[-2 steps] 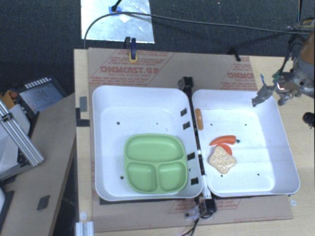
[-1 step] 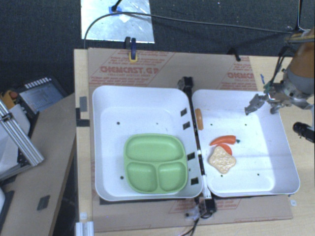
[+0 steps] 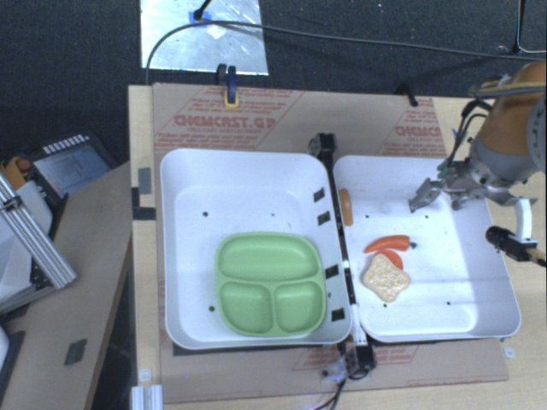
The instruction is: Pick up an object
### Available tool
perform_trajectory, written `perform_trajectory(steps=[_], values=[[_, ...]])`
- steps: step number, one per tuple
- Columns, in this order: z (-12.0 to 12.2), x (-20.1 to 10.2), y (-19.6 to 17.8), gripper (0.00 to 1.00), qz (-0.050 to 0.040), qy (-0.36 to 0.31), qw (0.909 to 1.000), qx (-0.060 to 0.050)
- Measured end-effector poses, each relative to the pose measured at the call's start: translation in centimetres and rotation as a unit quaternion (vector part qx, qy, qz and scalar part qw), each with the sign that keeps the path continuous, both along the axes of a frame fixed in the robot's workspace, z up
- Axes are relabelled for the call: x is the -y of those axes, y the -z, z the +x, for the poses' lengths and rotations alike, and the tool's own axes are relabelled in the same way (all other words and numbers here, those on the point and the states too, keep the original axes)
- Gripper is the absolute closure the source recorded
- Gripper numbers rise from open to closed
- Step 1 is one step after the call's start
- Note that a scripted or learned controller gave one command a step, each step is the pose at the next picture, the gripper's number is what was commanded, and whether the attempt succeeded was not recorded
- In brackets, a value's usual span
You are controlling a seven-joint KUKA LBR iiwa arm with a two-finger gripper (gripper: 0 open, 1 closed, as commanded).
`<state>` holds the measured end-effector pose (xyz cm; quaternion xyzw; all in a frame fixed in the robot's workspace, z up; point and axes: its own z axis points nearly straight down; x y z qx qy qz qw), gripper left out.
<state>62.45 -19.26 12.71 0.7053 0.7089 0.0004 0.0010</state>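
Grey metal gripper hangs over the right bin, finger spread I cannot tell, nothing visibly held, glossy red pepper touching knobbly tan cracker below, smooth green divided tray in the left bin

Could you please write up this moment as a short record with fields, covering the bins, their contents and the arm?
left bin: holds a green divided plate, three compartments, lying flat toward the near side
right bin: holds three small items near its left side
item 1: orange stick-shaped piece beside the divider
item 2: red chili pepper, lying flat
item 3: tan cracker-like piece, just below the pepper
gripper: over the right bin's far part, apart from all three items, holding nothing
arm: enters from the right
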Motion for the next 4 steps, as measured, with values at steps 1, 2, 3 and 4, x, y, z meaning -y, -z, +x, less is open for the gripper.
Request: perform_trajectory(steps=[1,2,3,4], values=[[0.0,0.0,-1.2,1.00,-0.0003,-0.001,1.0000,0.001],[-0.8,0.4,-6.5,1.00,-0.0004,0.002,1.0000,0.002],[-1.3,0.3,-12.8,1.00,-0.0009,0.001,1.0000,0.003],[-1.2,0.3,-13.9,1.00,-0.0001,0.000,1.0000,0.001]])
